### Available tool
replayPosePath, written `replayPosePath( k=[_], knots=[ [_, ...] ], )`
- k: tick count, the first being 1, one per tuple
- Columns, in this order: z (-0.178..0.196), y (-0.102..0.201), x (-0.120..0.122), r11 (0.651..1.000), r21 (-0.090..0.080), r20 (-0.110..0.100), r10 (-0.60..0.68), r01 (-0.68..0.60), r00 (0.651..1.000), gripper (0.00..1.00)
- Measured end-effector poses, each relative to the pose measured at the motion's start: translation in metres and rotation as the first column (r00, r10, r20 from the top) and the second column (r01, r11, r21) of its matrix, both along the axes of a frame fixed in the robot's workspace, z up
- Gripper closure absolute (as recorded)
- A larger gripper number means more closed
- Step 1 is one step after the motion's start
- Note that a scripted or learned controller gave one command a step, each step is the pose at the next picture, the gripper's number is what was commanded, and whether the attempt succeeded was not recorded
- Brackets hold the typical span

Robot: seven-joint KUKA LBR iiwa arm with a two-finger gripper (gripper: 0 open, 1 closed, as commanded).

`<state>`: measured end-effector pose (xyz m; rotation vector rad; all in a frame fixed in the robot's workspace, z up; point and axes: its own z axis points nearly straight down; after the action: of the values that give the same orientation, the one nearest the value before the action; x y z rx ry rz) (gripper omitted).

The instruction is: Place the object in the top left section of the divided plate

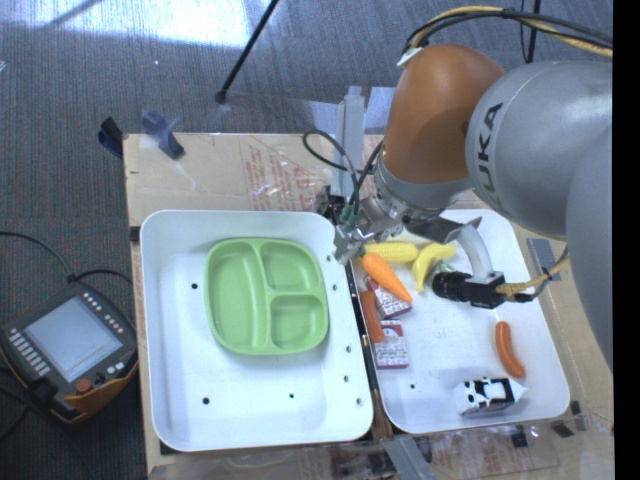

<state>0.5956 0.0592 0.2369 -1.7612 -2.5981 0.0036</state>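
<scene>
Carrot [388,277] in right bin [540,408], just below tool [352,240], tool's opening impossible to tell

Lime-green divided plate [266,295]; 2 white bins [180,408]; orange carrot [386,276]; yellow banana [432,262]; yellow corn [392,253]; red-orange sausage [509,349]; black-and-white cow-patterned carton [490,395]; grey arm [545,148] with orange band [440,113].

A robotics lab: teach pendant [68,353] on grey carpet, tripod leg [252,38] (cables trailing nearby).
</scene>
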Motion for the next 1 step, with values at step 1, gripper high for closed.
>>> replayPosePath(
  k=[1],
  knots=[
    [-0.0029, -0.0094, 0.0011, 0.993, 0.001, 0.000, 0.116, -0.116, 0.993, 1.00]
  ],
)
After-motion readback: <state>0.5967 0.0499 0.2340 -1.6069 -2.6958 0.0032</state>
